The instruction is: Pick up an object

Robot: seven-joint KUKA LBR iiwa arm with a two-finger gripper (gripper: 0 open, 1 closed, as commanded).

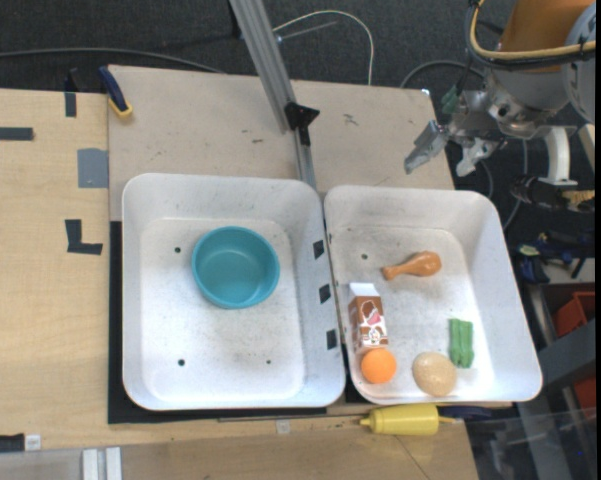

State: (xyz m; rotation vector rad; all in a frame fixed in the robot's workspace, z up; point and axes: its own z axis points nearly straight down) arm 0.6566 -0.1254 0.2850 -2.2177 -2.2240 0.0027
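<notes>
Nearby, brown carton (368, 320), print unreadable.

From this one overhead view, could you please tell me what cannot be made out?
- Gripper: small and blurred against the bench, so finger state is unreadable.
- Arm: cut off by the top and right edges.
- Brown carton: label print too small to read.
- Yellow bottle: lies outside the right bin, whose rim hides its upper side.

A wooden bench (30, 268) stands on dark carpet (130, 8) strewn with cables (320, 23).
</notes>
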